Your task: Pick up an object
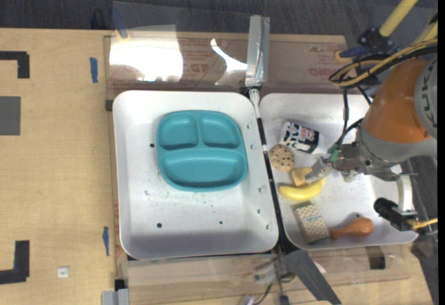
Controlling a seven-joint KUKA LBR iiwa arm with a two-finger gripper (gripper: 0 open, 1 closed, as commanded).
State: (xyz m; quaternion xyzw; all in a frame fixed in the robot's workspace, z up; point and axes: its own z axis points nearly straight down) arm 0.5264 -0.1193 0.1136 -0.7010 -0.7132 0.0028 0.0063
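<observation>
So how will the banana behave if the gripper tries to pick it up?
The banana looks smooth and curved, so it may slip or swivel between two fingers. It looks like a toy, so it is probably light and stiff. It lies close to the yellow piece, which a grasp could disturb.

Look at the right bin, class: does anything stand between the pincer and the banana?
Nothing visible does. The pincer hangs right above the banana, beside a small yellow block. The cookie lies off to the side.
</observation>
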